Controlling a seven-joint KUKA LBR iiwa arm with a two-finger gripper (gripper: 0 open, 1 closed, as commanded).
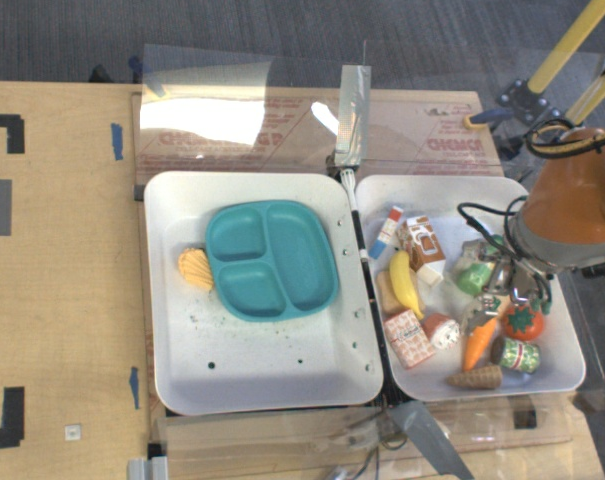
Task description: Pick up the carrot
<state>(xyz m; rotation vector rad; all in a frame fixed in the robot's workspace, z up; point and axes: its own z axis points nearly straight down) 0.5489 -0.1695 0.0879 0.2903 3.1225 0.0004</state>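
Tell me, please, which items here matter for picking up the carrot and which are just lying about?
For the job:
- carrot
- end effector
- right bin

Lying about:
- teal divided plate
- banana
- tomato
- shell-shaped yellow toy

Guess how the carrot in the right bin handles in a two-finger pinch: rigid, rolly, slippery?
The carrot looks like a smooth moulded toy, so probably rigid and light. Its tapered, rounded body may slip out of a pinch or roll if nudged. The tomato and other toys crowd it, so the gripper just above will likely bump them.
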